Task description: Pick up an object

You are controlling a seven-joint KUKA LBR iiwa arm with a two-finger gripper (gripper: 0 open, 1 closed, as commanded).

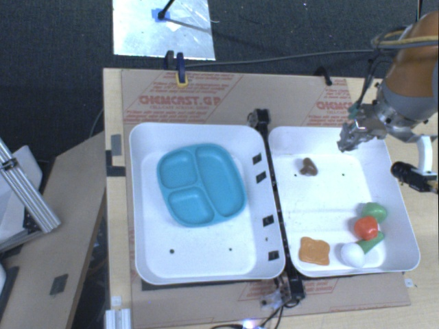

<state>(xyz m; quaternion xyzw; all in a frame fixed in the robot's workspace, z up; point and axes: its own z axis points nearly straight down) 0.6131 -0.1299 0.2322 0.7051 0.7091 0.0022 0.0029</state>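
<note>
The right bin [322,139] holds a small brown lump [308,166] near its middle back. At its front lie an orange flat piece [315,251], a white egg-like ball [352,254], a red piece [366,227] and a green piece [374,211] close together. My gripper [350,140] hangs over the back right part of this bin, up and to the right of the brown lump, with nothing visibly between its fingers.
The left bin [147,252] contains a blue divided plate [201,184]. A black hinge strip [271,197] runs between the bins. Brown cardboard [206,94] lies under both bins, with a blue and yellow clamp [180,68] at its back edge.
</note>
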